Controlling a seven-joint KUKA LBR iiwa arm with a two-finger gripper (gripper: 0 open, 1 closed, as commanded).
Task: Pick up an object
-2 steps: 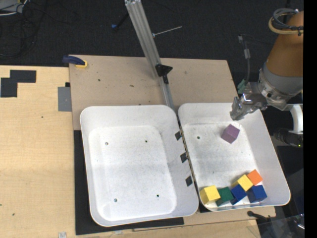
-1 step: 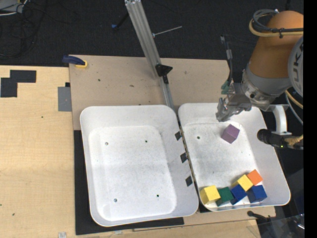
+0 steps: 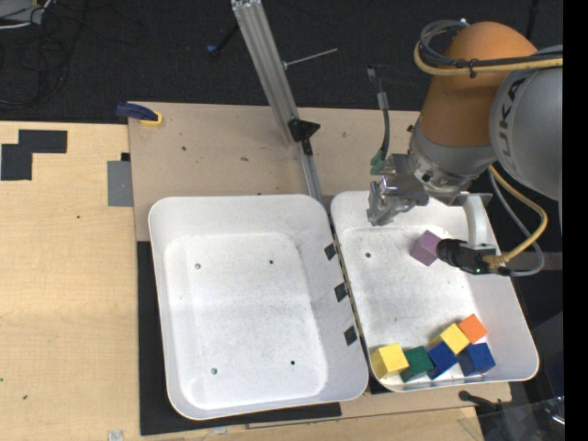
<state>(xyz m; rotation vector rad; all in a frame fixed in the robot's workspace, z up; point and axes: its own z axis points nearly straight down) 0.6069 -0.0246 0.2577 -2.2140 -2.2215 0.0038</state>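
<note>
Right bin (image 3: 514,324): one purple block (image 3: 425,247), two yellow, two blue, one green, one orange. Gripper (image 3: 381,211) above far corner; opening cannot be told.

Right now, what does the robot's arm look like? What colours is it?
The arm is fat and round, shiny grey with a big orange band above the wrist. Yellowish cables loop around it. At its end sits a small silvery metal gripper with a bit of green beside it, and dark letters mark the grey shell.
</note>
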